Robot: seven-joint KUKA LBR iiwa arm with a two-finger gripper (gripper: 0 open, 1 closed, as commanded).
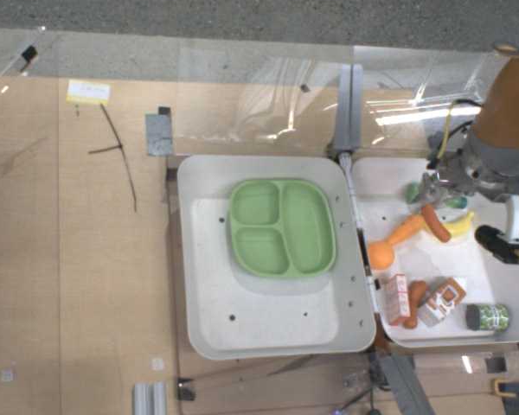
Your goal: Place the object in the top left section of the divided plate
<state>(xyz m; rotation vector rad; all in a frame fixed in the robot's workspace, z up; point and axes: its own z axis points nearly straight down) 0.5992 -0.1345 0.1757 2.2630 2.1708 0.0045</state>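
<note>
The end effector (pixel 439 190), its state indiscernible, is crowded by an orange plastic carrot (pixel 396 239), red sausage (pixel 436 223) and yellow banana (pixel 459 226).

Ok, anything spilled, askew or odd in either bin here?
Nothing spilled or damaged. The green plate lies flat in the left bin; the right bin's items are jumbled together, several on their sides, under the arm.
</note>
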